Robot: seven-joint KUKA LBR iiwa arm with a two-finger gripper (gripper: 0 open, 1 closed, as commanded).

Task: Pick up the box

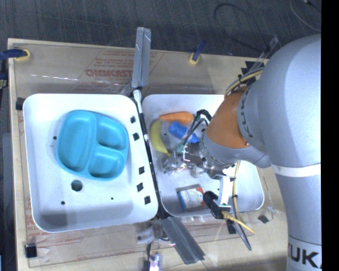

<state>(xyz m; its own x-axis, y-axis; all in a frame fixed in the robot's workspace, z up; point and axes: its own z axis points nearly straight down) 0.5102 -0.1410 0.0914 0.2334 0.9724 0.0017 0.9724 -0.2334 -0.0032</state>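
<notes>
Orange-and-blue printed box (pixel 190 197) lying flat in right bin (pixel 254 199), near front rim, long axis roughly left-right. Claw (pixel 178 161) hovering just behind it, above clutter; finger state impossible to tell.

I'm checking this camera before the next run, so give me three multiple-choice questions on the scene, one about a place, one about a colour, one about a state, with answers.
1. Where does the box lie?
A. in the left bin
B. in the right bin, near its front edge
C. on the floor

2. What colour is the divided tray in the left bin?
A. light blue
B. red
C. black

3. How does the box stand with the gripper?
A. raised high over the bins
B. stacked on the tray
C. lying on the bin floor, apart from the gripper

Answers: 1 B, it sits low in the right bin. 2 A, the tray is plainly blue. 3 C, white floor shows between box and gripper.
</notes>
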